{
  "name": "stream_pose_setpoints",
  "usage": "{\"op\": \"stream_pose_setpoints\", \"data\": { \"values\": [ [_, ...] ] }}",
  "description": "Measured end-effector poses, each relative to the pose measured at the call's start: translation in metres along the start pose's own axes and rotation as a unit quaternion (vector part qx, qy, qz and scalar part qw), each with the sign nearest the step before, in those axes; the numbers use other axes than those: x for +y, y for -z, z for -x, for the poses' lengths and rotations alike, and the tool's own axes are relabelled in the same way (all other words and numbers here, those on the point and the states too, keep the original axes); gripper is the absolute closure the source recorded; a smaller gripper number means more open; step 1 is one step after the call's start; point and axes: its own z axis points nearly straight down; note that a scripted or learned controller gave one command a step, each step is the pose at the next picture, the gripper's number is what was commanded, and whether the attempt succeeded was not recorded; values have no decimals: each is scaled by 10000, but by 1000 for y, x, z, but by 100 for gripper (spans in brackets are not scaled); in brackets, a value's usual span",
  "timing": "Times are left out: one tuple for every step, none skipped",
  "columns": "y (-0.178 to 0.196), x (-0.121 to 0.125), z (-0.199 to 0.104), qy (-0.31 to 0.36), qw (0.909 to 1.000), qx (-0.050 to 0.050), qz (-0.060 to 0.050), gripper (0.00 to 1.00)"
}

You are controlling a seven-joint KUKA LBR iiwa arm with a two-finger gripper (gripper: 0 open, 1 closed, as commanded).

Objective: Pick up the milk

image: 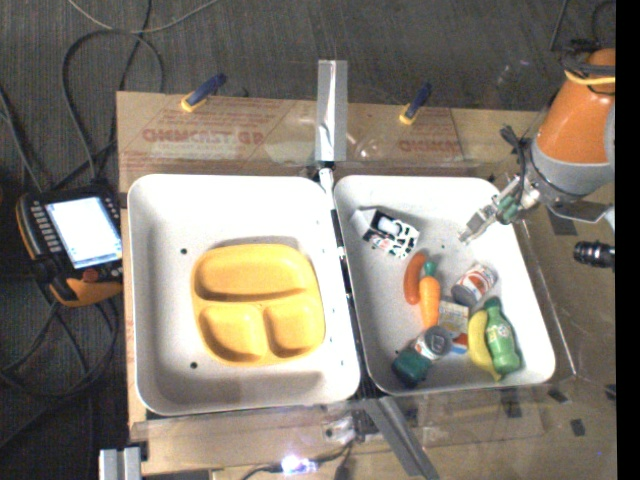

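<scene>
Mostly hard plastic: boxy b/w milk (390, 234), tapered orange carrot (429, 301).

Both bins (150, 268) smooth white plastic, slight sheen. Yellow tray (258, 300) glossy moulded plastic. Counter (240, 138) looks like matt brown board with printed lettering. Can (475, 283) shiny metal. Carrot (429, 301) and green bottle (501, 340) smooth plastic. Arm's orange band (578, 118) glossy.

The bench (240, 133) bears two white bins — left (150, 268), right (530, 298) — side by side.
</scene>
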Motion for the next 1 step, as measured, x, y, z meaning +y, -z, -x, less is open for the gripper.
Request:
{"op": "stream_pose_setpoints", "data": {
  "values": [
    [7, 11, 20, 51, 10000, 2, 16, 100]
  ]
}}
